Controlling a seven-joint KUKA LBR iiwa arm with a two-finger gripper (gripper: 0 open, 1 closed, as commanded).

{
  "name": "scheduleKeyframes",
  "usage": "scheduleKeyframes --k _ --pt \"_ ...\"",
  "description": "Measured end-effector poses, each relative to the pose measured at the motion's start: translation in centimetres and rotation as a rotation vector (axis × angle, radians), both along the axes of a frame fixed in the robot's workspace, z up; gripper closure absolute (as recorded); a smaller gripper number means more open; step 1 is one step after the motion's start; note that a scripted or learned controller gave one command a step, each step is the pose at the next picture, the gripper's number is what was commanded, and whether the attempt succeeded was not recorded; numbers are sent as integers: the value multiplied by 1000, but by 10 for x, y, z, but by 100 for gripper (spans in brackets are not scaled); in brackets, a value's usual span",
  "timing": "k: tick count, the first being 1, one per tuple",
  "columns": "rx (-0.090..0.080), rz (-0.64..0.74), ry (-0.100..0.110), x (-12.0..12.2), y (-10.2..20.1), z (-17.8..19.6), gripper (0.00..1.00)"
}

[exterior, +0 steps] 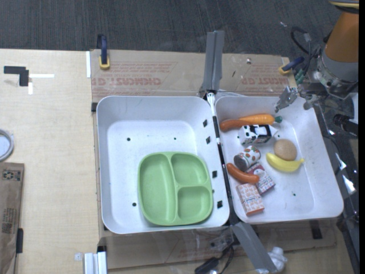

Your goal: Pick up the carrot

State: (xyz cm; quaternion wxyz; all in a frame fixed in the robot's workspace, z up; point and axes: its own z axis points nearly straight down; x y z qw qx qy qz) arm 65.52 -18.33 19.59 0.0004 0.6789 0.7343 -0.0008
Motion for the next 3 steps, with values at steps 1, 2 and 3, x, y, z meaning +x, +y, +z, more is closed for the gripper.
scheduleKeyframes --k 1,2,3 --pt "-5 247 -16 7 36 -82 0" --pt "0 451 -2 4 25 -103 0" --pt "1 450 -1 4 25 -94 100"
